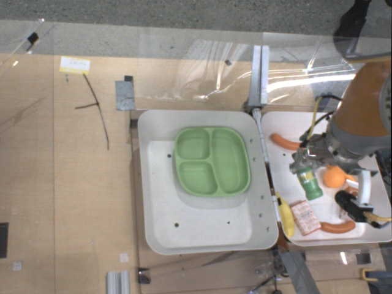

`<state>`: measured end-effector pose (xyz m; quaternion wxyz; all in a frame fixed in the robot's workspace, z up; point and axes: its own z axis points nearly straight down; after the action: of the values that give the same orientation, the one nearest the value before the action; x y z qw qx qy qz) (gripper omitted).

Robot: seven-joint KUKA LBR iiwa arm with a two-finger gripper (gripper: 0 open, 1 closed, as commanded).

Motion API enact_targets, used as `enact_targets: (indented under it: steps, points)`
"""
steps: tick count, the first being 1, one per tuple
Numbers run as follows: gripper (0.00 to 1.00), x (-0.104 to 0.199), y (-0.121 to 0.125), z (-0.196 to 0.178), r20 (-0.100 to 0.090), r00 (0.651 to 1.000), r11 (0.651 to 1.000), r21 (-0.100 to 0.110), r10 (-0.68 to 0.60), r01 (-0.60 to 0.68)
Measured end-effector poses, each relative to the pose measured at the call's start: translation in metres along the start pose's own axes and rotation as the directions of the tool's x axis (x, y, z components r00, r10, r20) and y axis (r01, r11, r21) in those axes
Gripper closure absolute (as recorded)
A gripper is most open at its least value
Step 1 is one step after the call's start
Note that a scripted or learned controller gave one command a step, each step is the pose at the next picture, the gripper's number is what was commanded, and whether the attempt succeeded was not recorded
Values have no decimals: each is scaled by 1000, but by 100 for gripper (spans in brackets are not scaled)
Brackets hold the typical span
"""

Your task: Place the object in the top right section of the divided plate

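A green divided plate (212,161) lies in the left white bin (159,225), with two small sections on its left side and one long section on its right. My gripper (304,162) hangs low over the right bin (278,170), directly above the top end of a green bottle (312,185) that lies on the bin floor. An orange ball (334,177) rests just right of the bottle. The gripper's body hides the bottle's top, so contact between them is unclear.
The right bin also holds a sausage (285,141) at its back left, a second sausage (337,227) at the front, a pink packet (304,217) and a yellow banana-like piece (286,219). A metal divider rail (260,78) stands between the bins at the back.
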<state>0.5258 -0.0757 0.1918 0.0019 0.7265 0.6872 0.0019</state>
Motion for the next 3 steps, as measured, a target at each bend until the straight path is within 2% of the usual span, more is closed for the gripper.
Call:
enact_targets:
  steps: [1,2,3]
  points:
    - [100,51,45,1,0,1000,1000,1,-24,25]
    - [100,106,69,-22,0,984,984,1,-179,179]
    - [100,190,97,-79,-1,980,980,-2,-198,197]
